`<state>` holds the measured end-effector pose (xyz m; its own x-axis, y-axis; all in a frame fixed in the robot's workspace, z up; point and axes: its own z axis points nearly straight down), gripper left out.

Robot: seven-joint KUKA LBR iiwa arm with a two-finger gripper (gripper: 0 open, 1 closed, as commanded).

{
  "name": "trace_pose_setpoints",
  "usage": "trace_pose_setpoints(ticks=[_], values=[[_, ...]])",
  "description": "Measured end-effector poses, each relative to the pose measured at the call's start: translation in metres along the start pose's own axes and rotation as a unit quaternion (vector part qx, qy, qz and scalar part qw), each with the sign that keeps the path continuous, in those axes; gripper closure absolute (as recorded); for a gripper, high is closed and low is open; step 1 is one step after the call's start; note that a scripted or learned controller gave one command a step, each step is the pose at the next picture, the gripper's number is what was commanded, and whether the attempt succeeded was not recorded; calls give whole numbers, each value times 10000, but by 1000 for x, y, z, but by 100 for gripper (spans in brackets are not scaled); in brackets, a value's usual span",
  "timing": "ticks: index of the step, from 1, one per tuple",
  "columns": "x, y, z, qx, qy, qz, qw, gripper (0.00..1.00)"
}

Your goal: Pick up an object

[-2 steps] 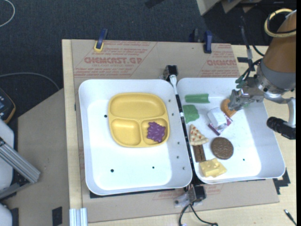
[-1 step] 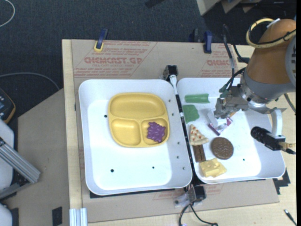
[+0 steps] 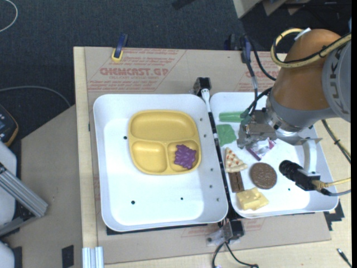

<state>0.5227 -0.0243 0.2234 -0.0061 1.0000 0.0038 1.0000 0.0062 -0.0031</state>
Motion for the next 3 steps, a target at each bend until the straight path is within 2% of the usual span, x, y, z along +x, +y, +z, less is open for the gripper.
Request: trace_pose_setpoints(ticks=[1,2,3], values=[[30,-12,-11,-3,-6,9,10000,100],[32,-3,-9,-21,-18,24,10000,100],[32,-12,10,7,-15,36,10000,100]])
